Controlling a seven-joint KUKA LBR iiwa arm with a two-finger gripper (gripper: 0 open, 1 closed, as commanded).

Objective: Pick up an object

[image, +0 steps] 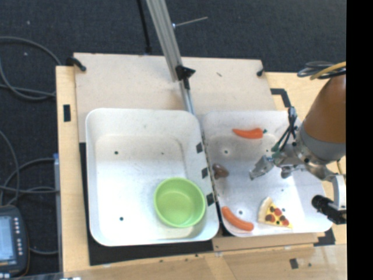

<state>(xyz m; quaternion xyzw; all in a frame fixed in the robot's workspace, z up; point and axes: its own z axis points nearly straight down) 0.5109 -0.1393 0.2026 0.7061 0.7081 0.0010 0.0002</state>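
Objects in right bin (303,220): chili (248,133) near the far edge, orange-red with a green stem end pointing right; sausage (237,219) at the near-left corner, lying diagonal; pizza slice (274,214) near the near edge, just right of the sausage, yellow with red and dark spots; small brown lump (220,170) by the left edge, against the wall shared with the other bin, too small to tell what it is. All four lie flat on the bin floor, apart from each other.

Gripper (258,170) sits over the middle of the right bin, tip pointing left, between chili and pizza slice, right of the brown lump. Nothing seen between its fingers. Jaws: cannot tell if spread or pressed together, the tip is too small and grey on white. Arm comes in from the right edge, orange band (327,112) above the grey wrist.

Left bin (111,133): green bowl (179,202) upright at the near-right corner, close to the shared wall. Small dark specks on the floor.

Both bins side by side on bench (128,80), touching along the middle. Metal pole (166,34) slants from the far edge of the bench down to the gap between bins. Cables on dark floor left of the bench.
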